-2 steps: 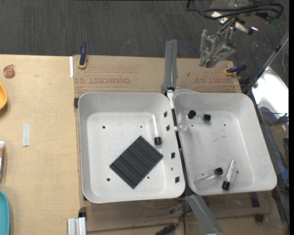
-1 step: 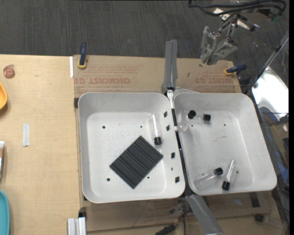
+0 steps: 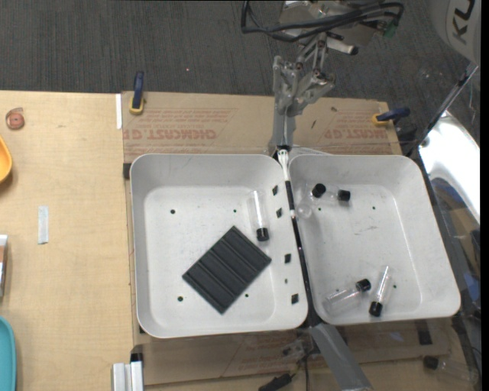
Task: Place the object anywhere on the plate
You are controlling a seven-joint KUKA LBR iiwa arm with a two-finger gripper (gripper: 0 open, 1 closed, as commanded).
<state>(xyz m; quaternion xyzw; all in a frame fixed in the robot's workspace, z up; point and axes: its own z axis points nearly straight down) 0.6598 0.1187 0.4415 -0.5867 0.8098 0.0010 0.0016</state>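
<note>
We see the gripper (image 3: 304, 76) parked above the bins' far edge (grip unclear, nothing visibly held); a vial (image 3: 259, 216) lies beside the dark plate (image 3: 227, 269). Next: descend, grasp.

My jaws (image 3: 294, 84): bare grey metal, slender, built of thin linkage bars with a skeletal look. My wrist block (image 3: 321, 11): pale grey housing. Black cables (image 3: 267, 23) loop around it; one small green fitting (image 3: 390, 30) sits beside a short white cylindrical stub (image 3: 345, 49).
</note>
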